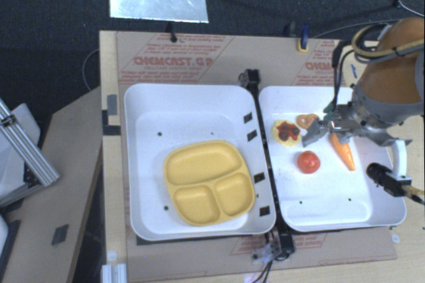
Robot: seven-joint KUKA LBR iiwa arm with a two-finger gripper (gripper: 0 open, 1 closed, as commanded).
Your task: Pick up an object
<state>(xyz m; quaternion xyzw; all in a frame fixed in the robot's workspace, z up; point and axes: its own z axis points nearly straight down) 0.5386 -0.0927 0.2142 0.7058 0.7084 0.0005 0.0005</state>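
Centre gripper (327,130) over carrot (344,151) — jaw state cannot be told, nothing seen held — then descend straight, clear of tomato (308,161) and pretzel (307,120).

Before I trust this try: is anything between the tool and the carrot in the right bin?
Nothing visible. The tool hangs right beside the carrot; the tomato and pretzel lie off to either side, not between.

The bench (199,52) bears two white bins, left bin (143,142) touching right bin (332,208).
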